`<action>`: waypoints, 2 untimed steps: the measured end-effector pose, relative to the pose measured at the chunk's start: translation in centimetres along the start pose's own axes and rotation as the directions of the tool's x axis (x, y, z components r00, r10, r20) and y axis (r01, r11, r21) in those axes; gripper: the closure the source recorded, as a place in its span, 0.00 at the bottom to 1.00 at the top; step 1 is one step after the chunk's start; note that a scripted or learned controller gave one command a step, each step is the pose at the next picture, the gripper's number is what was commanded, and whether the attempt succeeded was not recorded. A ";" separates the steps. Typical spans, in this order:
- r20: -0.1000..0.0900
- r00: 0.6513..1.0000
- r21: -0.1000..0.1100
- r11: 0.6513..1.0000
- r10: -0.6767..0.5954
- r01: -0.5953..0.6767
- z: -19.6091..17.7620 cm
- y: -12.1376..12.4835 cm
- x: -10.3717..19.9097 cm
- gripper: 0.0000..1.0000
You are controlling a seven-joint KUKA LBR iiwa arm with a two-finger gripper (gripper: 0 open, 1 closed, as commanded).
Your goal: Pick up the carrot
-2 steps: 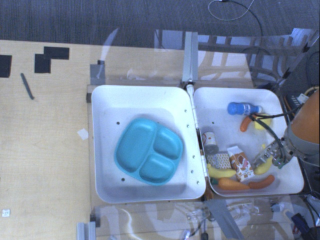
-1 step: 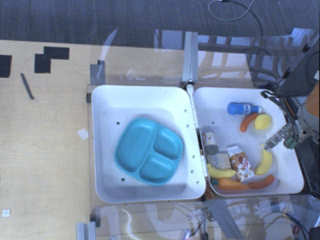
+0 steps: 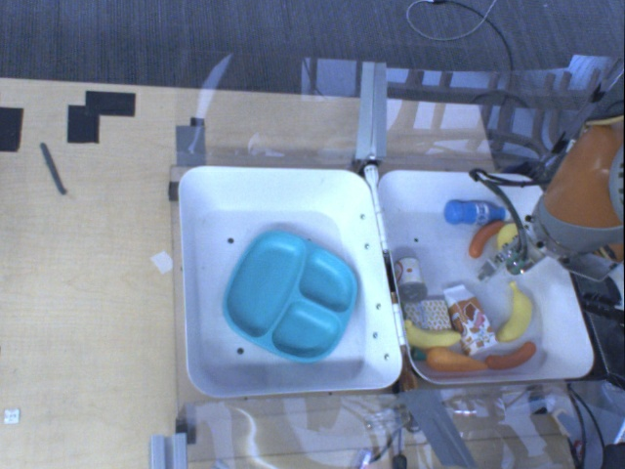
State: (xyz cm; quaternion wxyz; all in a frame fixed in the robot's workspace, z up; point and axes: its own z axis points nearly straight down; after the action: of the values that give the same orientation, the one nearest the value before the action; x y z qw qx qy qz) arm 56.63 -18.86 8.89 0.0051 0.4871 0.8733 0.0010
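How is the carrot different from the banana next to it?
The carrot is orange, while the banana is yellow. The carrot lies flat along the near wall of the right bin, but the banana stands more up-and-down in the camera view, over by the bin's right side. The carrot looks straight and stubby; the banana is curved. Both are in the right bin, and neither one is held by the gripper.

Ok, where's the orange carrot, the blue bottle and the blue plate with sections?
orange carrot (image 3: pixel 455 361), camera view, middle of its body.
blue bottle (image 3: pixel 472 211), camera view, middle of its side.
blue sectioned plate (image 3: pixel 256 284), camera view, its largest compartment.
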 end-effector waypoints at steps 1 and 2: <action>0.001 0.913 -0.002 0.913 0.407 -0.407 -0.1 -6.3 1.9 1.00; -0.003 0.992 0.004 0.992 0.125 -0.125 -19.4 -7.4 2.5 1.00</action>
State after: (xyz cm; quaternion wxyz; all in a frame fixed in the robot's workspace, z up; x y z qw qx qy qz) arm 48.85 -20.57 28.21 0.0029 0.5407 0.8412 0.0005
